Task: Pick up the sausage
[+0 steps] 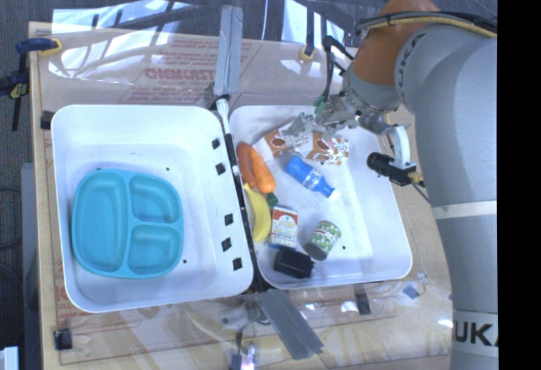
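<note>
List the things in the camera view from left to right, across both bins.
Turquoise compartment plate → orange carrot → small printed carton → blue plastic bottle → green-labelled can → grey arm's pincer, over the right-hand white bin.

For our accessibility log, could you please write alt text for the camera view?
A grey robot arm's pincer hovers at the back of the right bin, over small food items including a carrot and blue bottle. The left bin holds a blue tray.

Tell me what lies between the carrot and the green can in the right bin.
In the camera view, a small carton sits between the carrot and the green can, with the banana beside it.
</note>
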Controlling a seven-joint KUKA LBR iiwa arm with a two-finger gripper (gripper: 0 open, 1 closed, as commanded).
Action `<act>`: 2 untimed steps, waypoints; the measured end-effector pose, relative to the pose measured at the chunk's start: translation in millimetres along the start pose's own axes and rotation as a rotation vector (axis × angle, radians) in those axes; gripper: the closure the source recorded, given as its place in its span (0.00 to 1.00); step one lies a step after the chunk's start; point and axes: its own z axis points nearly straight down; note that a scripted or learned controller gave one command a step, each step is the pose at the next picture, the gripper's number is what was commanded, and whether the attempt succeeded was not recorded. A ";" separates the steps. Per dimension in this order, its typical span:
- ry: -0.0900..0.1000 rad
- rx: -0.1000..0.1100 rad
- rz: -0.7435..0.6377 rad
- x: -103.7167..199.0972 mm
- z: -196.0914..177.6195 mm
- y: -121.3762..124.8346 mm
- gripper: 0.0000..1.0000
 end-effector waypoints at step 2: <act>0.000 0.000 0.000 0.0 0.0 0.0 0.00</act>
